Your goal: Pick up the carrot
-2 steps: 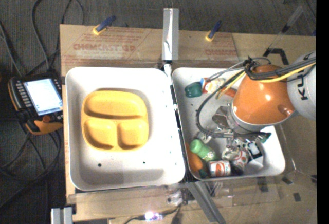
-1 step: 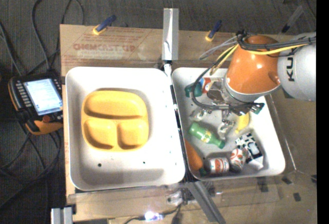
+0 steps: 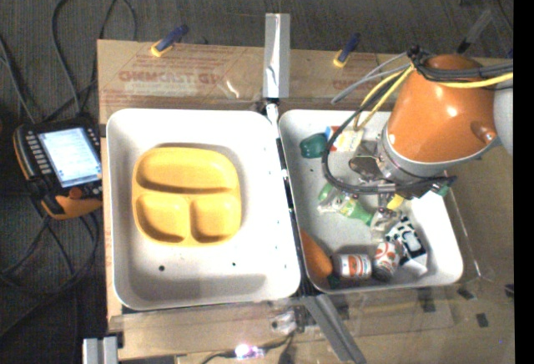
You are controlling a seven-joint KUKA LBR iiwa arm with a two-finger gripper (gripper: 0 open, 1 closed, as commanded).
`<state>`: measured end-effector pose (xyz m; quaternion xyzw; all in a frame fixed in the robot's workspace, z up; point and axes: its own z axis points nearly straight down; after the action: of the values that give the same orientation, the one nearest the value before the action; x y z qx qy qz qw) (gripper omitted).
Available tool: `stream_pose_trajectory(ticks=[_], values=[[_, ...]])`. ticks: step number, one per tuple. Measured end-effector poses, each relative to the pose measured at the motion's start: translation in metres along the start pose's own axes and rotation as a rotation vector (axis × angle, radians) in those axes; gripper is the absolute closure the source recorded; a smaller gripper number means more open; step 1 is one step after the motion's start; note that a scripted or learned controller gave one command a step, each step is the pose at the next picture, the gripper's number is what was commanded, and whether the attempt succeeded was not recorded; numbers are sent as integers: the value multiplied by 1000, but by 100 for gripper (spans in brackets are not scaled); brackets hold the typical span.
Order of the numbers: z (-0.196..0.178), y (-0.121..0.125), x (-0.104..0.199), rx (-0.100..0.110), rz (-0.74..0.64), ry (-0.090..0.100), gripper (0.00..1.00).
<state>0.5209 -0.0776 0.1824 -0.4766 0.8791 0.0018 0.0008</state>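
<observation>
The carrot (image 3: 314, 256) is an orange stub lying in the front left corner of the right bin (image 3: 289, 155), next to a small can (image 3: 354, 266). The arm's orange band and wrist hang over the right bin's middle and right side. The gripper (image 3: 377, 205) points down among the clutter in the bin's centre, up and to the right of the carrot and well apart from it. Wrist hardware and cables cover its fingertips.
The left bin (image 3: 125, 270) holds a yellow divided tray (image 3: 188, 193). In the right bin lie a teal object (image 3: 313, 145), a green and white packet (image 3: 340, 204), a round orange and white toy (image 3: 385, 256) and a black and white item (image 3: 410, 242). A tablet (image 3: 63, 155) sits at far left.
</observation>
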Motion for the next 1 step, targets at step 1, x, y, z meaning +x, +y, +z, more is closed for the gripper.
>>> stream_pose_trajectory(ticks=[1], values=[[47, -64, 38, 1, 173, -1, 0]])
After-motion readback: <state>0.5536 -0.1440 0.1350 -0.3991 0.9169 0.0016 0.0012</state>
